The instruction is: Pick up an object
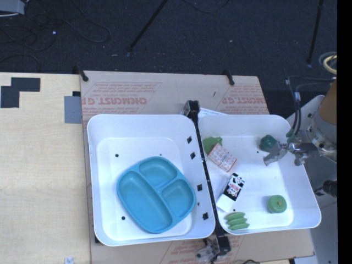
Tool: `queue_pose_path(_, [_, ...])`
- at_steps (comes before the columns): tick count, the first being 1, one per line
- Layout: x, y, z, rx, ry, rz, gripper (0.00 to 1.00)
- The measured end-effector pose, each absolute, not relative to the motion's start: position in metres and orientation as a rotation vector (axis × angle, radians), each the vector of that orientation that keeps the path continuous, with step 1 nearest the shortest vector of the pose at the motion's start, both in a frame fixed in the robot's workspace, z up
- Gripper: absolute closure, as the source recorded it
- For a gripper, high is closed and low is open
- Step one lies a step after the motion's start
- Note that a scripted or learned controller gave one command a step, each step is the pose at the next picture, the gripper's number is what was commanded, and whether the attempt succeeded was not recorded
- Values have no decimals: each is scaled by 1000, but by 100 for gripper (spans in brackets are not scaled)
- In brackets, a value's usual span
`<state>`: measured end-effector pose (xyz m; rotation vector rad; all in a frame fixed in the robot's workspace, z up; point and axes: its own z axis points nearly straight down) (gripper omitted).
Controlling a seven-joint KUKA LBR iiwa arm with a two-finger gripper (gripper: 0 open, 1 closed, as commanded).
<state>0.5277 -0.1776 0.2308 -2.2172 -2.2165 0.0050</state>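
Here, at three o'clock over the right bin [308,224], the gripper [280,152], fingers too small to read as wide or narrow, nothing visibly between them. Just at its eleven o'clock a dark green lump [268,143]; at six o'clock a round green piece [277,204]; toward nine o'clock a printed card [222,158] beside a green leaf shape [211,144]; toward seven o'clock a black-and-white carton [231,191] and green pods [237,220]. Farther out at nine o'clock, a blue divided plate [155,193] in the left bin [104,131].
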Motion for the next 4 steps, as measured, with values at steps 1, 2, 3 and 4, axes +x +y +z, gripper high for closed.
queue_pose_path(1, [536, -170, 178, -2218, -2216, 4, 0])
queue_pose_path(2, [541, -170, 133, -2219, -2216, 4, 0])
queue_pose_path(3, [541, -171, 145, -2224, -2212, 4, 100])
queue_pose_path(4, [552, -173, 199, -2221, -2225, -2, 100])
